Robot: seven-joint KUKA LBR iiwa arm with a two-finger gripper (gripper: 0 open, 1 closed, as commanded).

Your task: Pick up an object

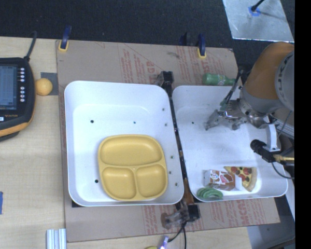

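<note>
Our claw (224,119) hangs over the upper middle of the right bin (197,95), its metal fingers splayed apart and pointing left, with bare white floor showing between them; we see nothing pinched there, and we cannot tell whether the tips touch the floor or hover just above it. The things we could lift lie well apart from it, along the bin's near edge: a flat packet with a pizza picture (230,178) and, just beside its lower left corner, a green coil (210,193). We judge they sit against the wall because loose things slide there, which will make a grip awkward. Across the shared wall, the left bin (78,95) holds a yellow divided plate (132,166), lying flat. On the worktop (20,191) beyond rest a control tablet (8,97) and a small yellow ball (43,86).
</note>
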